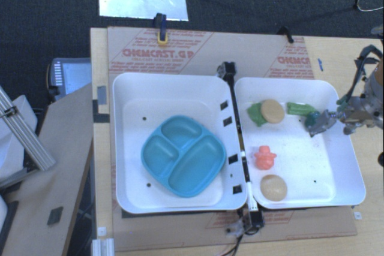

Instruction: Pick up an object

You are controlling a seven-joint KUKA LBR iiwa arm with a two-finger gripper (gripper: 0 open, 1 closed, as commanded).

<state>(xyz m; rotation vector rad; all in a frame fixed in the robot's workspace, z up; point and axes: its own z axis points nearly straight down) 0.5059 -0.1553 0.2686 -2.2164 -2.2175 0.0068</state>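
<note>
The right bin (345, 186) holds several small objects. A tan round piece (272, 110) lies against a green leafy piece (256, 114) at the back left. A green oblong piece (299, 108) lies at the back, a red-orange toy (264, 157) near the middle left, and a second tan round piece (273, 187) at the front left. My gripper (317, 122) reaches in over the bin's right side. Its tip is just right of and below the green oblong piece. I see nothing held in it.
The left bin (129, 90) holds a blue divided plate (182, 154). A black divider strip (234, 129) runs between the bins. The arm's wrist and cables (363, 108) hang over the right bin's right wall. Bare white floor lies in the right bin's front right.
</note>
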